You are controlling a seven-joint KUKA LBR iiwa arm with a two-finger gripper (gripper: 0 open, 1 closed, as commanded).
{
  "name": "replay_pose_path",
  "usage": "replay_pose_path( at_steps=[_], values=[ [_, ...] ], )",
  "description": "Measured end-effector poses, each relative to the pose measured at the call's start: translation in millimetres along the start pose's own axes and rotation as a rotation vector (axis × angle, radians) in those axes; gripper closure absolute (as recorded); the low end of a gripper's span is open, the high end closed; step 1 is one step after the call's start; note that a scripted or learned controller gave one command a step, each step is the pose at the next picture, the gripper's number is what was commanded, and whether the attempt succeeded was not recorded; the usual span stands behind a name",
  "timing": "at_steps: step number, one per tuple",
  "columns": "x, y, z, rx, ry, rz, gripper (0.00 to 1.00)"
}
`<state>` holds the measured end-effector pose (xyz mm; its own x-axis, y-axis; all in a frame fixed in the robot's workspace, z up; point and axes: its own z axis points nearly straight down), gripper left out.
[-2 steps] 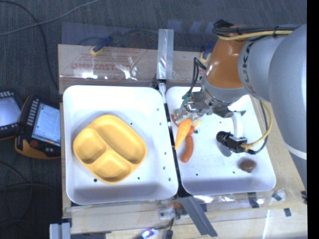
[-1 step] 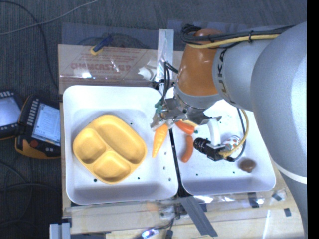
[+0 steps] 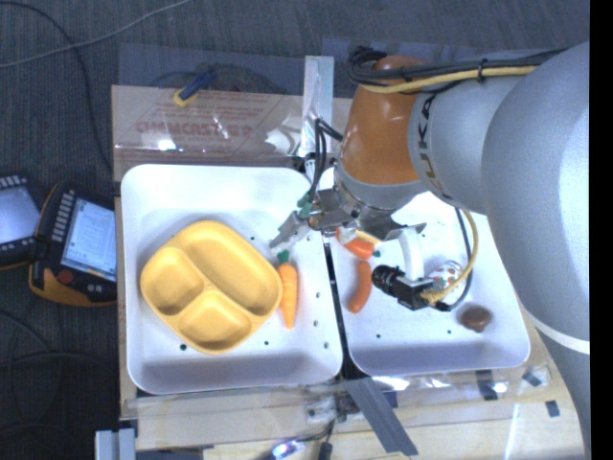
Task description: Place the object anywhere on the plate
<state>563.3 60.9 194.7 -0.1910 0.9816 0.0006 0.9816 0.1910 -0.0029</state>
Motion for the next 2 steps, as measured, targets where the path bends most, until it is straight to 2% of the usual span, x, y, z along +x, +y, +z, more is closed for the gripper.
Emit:
replay_pose_path(
  at_steps=[1,2],
  values=[
    [1.4,0.6,-7.9,0.002,0.002,-0.003,1.0],
    [54.8,-49.8,38.3,0.002,0.001,-0.237,1.0]
  ],
)
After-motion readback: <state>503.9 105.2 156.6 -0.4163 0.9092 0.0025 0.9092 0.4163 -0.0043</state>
